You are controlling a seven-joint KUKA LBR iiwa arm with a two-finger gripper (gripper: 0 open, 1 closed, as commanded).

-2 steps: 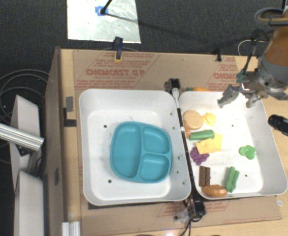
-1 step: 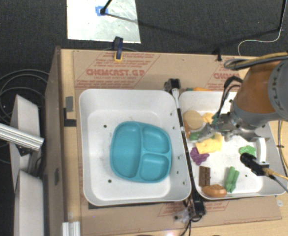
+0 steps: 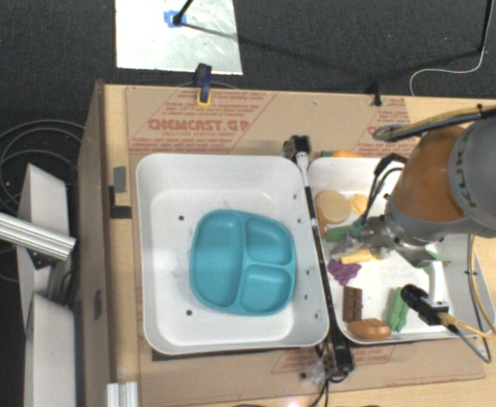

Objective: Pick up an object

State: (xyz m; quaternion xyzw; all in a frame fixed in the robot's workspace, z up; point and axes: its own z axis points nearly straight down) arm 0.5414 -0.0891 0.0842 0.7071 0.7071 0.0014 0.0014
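Two shallow white bins sit side by side: the left bin (image 3: 158, 253) holds one blue divided plate (image 3: 242, 261). The right bin (image 3: 349, 166) holds several small items, among them one purple piece (image 3: 342, 270), one brown block (image 3: 353, 302) and one green piece (image 3: 397, 307).

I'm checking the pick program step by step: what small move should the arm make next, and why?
Probably a short straight descent. The gripper hangs low in the right bin, right over the yellow piece beside the purple grapes, and nothing shows between its fingers yet.
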